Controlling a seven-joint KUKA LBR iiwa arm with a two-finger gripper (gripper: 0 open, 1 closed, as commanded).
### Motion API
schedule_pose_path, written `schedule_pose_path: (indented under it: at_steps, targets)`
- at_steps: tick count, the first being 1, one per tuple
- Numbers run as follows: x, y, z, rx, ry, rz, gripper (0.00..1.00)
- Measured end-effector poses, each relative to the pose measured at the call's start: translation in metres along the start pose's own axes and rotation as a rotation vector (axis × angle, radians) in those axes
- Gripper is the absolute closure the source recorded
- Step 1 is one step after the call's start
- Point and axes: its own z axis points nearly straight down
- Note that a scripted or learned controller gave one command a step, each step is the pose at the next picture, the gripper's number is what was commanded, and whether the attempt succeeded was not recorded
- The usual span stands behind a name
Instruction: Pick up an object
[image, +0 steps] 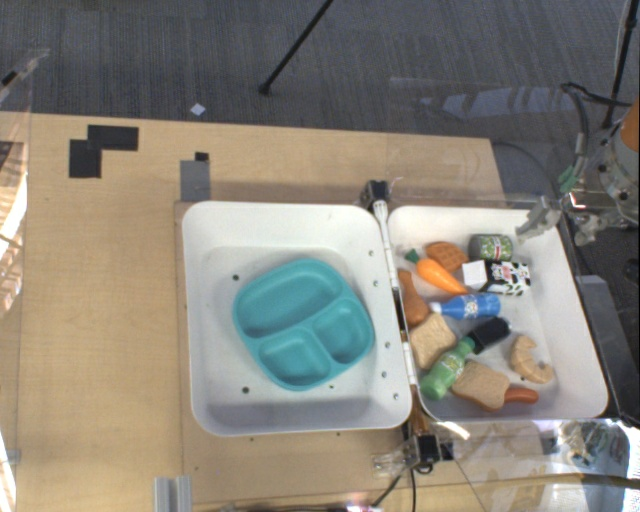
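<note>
As labels blur: milk carton (509, 277) cow-patterned | blue bottle (470, 306) label illegible

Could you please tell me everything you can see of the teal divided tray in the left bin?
The teal tray looks like smooth moulded plastic with rounded corners, split into three compartments: one long one along its upper left side and two smaller ones along its lower right. All three look bare. It lies flat, right side up and turned at an angle, near the middle of the left white bin, resting on that bin's floor with nothing else touching it.
</note>
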Motion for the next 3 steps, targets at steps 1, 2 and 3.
schedule_pose_path:
  at_steps: [1,2,3]
  targets:
    - [0.037,0.03,0.164,-0.02,-0.006,-0.084,0.0]
    - [0.091,-0.029,0.182,-0.012,-0.002,0.167,0.0]
    - [0.077,0.025,0.186,-0.005,-0.001,0.284,0.0]
